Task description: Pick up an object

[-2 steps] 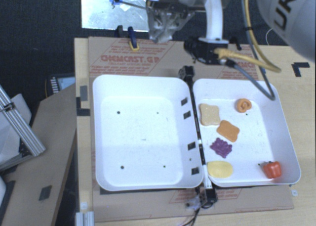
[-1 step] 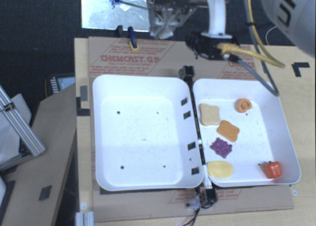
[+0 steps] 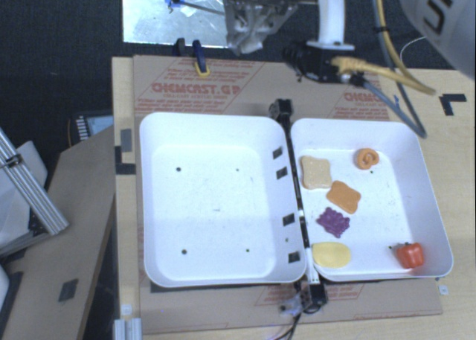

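The right bin (image 3: 428, 204) holds several toy foods. A beige bread slice (image 3: 315, 172) lies by its left wall, with an orange cracker-like piece (image 3: 343, 196) just below and right of it. A small orange pretzel (image 3: 366, 158) sits near the far wall. A purple grape bunch (image 3: 333, 222) and a yellow lemon-shaped piece (image 3: 331, 255) lie toward the front left. A red pepper (image 3: 410, 254) rests in the front right corner. My gripper (image 3: 249, 37) hangs high at the top of the view, beyond the bins, far from every object.
The left bin (image 3: 152, 204) stands beside the right one on a cardboard sheet (image 3: 201, 87). Black clips (image 3: 281, 111) sit along the joint between the bins. Yellow and grey cables (image 3: 379, 74) trail behind the right bin. An aluminium frame (image 3: 30, 190) stands at the left.
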Available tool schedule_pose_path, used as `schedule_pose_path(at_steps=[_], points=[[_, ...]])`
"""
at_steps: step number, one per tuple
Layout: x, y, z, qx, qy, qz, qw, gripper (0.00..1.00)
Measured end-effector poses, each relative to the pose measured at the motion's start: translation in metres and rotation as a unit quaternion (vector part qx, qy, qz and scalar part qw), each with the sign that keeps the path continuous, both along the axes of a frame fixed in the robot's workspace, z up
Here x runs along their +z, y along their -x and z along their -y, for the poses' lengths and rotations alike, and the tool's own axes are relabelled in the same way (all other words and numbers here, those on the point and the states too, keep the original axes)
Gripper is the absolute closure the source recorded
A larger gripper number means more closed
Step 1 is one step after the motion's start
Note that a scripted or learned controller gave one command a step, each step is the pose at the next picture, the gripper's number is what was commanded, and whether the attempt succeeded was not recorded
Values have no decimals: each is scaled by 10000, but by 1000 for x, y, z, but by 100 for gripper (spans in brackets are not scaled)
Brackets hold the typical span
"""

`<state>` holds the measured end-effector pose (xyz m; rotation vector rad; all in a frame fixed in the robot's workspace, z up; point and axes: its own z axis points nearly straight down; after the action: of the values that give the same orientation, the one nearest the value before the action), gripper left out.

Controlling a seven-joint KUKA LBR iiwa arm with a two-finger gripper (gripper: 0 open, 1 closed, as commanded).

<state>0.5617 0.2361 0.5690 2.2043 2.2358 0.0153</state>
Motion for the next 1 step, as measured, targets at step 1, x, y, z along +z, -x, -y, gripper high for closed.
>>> schedule_pose_path(at_steps=[1], points=[[0,0,0,3,1,-4,10000,0]])
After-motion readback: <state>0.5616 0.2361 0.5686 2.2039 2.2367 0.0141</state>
